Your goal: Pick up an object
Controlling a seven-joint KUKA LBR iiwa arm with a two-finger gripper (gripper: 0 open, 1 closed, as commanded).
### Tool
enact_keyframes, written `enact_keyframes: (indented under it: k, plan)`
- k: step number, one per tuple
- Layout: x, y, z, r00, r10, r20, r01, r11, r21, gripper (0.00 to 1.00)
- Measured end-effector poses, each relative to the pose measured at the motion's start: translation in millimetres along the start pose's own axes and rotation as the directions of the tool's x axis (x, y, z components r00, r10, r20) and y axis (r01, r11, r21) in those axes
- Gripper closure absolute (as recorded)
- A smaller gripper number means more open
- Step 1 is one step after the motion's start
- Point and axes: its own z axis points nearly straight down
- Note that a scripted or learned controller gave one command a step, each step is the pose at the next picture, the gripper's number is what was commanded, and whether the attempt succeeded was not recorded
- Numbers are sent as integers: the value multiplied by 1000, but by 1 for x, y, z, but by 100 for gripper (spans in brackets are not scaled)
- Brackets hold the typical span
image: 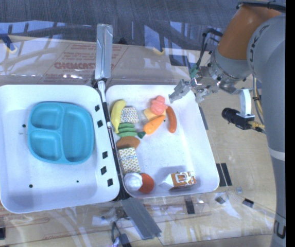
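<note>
Since nothing sits between my spread two-finger gripper (184,92), I hover near the pink toy (158,105) to grab it.

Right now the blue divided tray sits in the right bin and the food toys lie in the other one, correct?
Not quite: the camera view shows the blue divided tray in the left bin. The food toys, such as the banana, lie in the right bin.

My arm (263,45) reaches in from the right, orange band uppermost, wrist bent down and leftward; my gripper (179,92) hangs low with nothing visible between its fingers
</note>
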Motion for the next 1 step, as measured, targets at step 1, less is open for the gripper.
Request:
enact_keyframes:
  k: [1]
  plan:
    - [12, -9, 148, 1000, -29, 1, 29, 1000, -5, 0]
